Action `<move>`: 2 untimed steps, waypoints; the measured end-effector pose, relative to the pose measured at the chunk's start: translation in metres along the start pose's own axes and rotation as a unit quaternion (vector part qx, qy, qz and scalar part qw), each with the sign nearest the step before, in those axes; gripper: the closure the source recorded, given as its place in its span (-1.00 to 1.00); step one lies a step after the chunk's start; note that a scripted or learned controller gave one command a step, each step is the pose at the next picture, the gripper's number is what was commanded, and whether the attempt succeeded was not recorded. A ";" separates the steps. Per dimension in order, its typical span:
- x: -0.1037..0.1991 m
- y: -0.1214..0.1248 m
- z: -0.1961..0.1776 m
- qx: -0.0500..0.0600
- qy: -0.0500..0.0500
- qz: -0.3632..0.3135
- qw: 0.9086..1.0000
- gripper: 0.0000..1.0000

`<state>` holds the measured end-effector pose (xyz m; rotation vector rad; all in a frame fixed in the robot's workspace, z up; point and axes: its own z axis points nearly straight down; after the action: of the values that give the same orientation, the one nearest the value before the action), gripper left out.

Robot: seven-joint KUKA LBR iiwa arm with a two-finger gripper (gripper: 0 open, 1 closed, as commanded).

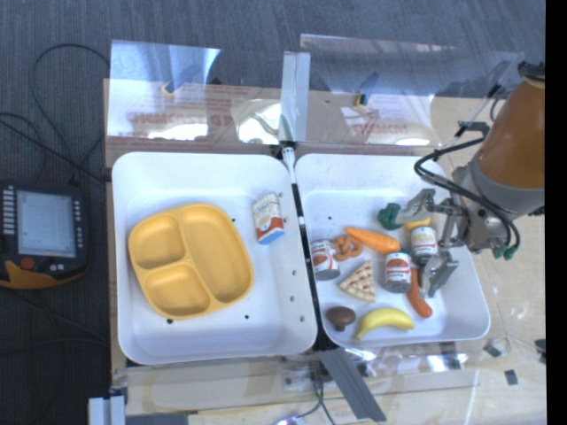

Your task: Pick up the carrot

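Grey metal makes up the hand [436, 257], which hangs low over the right side of the right bin [461, 326]; its fingers [440, 275] look spread, and we see no thing gripped between them; a small jar [423, 238] sits just by the hand's inner side, and a red sausage-like piece [419, 299] lies just below the fingers, perhaps touching one; we cannot tell for sure. Outward from there, a can [398, 271] stands next to the jar; the carrot [372, 238] lies flat to the left of the jar, slanting from upper left to lower right, near the bin's middle and apart from the hand; a green item [390, 213] sits just above its thick end. Farther left we find a pizza slice [359, 282], a pretzel [346, 248], a second can [324, 259] by the bin's left wall, a banana [384, 320] and a brown lump [339, 315] along the near edge. The left bin [133, 343] holds a yellow tray [189, 259] and a small carton [267, 217].

We judge the step to be the approach: the carrot is not yet grasped; the next move calls for shifting left past the jar, turning the fingers across the carrot, then closing without catching the jar or can.
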<state>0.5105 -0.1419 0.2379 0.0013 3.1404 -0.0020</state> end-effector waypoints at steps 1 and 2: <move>-0.047 -0.012 0.123 -0.002 0.007 0.004 1.000 -1.00; -0.072 0.018 0.142 0.000 -0.005 0.229 0.973 -1.00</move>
<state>0.5831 -0.1241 0.0958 0.7182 3.0464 -0.0016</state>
